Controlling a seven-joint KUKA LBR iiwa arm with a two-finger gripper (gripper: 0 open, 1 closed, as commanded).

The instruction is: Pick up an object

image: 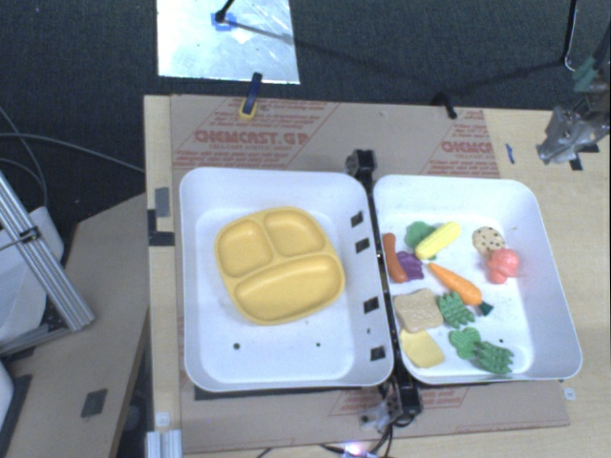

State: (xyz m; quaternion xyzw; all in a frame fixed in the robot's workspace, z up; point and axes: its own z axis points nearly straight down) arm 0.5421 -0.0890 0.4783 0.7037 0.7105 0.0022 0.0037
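Several toy foods lie in the right bin (535, 208): a yellow corn cob (438, 239), a cookie (488, 239), a pink strawberry-like piece (502, 264), an orange carrot (452, 280), a sausage (389, 256), a purple piece (409, 265), a bread slice (417, 309), a yellow cheese wedge (423, 349) and green leafy pieces (480, 351). My gripper (570, 138) hangs at the far right, above the bench behind the right bin's back corner, well apart from all the toys. Nothing shows in it.
The left bin (210, 351) holds a yellow three-compartment plate (279, 263). A black hinge strip (374, 265) runs between the bins. Cardboard (315, 132) lies under both. A shiny square sheet (227, 27) is on the dark floor behind.
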